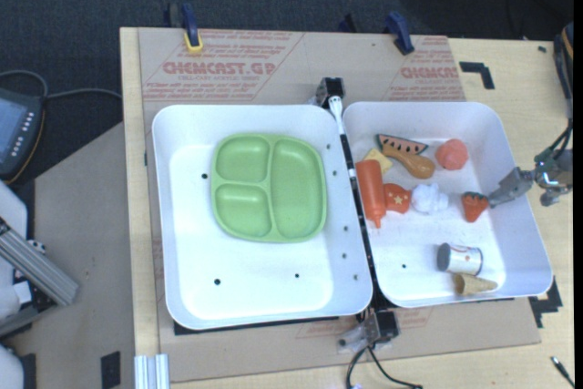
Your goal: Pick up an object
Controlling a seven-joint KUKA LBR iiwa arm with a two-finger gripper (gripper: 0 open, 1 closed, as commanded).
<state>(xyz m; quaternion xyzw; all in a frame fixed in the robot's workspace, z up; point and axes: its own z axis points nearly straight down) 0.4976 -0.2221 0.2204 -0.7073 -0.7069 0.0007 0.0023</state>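
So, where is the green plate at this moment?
In the camera view, the green divided plate lies flat in the left bin, toward its upper middle, close to the divider between the bins.

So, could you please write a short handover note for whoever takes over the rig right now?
Hand: at the right bin's right side, beside the strawberry; nothing seen held.
Right bin: melon slice, peach, carrot, white lump, can, cone.
Left bin: green plate.
Done: nothing lifted.
Left: grasp and lift one object.
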